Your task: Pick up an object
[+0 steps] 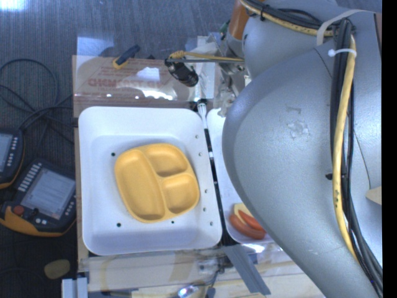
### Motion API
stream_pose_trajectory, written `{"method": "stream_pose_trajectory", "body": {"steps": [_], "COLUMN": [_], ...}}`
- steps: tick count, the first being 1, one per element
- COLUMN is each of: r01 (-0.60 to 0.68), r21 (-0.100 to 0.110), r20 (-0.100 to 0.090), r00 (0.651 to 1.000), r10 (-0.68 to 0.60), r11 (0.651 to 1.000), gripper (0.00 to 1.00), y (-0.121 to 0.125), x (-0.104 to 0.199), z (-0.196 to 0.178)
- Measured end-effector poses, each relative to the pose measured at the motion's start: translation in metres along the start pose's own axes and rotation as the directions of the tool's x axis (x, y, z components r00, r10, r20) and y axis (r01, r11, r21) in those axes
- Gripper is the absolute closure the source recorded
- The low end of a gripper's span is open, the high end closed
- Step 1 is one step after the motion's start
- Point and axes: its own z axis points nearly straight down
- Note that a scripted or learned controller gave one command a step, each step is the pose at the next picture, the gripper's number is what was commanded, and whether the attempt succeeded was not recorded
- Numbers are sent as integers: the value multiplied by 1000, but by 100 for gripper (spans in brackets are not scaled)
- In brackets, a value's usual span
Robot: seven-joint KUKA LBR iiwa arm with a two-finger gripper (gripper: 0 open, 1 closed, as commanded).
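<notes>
A yellow divided plate (157,182) lies near the middle of the left bin (99,129), tilted a little against the bin's edges. In the right bin (231,228), near its front left corner, an orange-and-red object (247,223) (partly hidden) peeks out from under the grey arm (298,141), which covers most of that bin. The gripper's state cannot be told.

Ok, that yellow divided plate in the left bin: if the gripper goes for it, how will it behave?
The yellow divided plate looks like moulded plastic, so probably stiff and light. Its glossy surface and rounded rim suggest it may slip from a pinch. It lies flat on the floor of the left bin, so it should slide rather than roll or tip if pushed.
</notes>
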Motion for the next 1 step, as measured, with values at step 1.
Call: {"method": "stream_pose_trajectory", "body": {"steps": [1], "r01": [79], "r21": [-6], "r20": [-1], "r00": [997], "r10": [-79], "r11": [997], "gripper": [100], "y": [30], "x": [-13], "z": [-147]}}
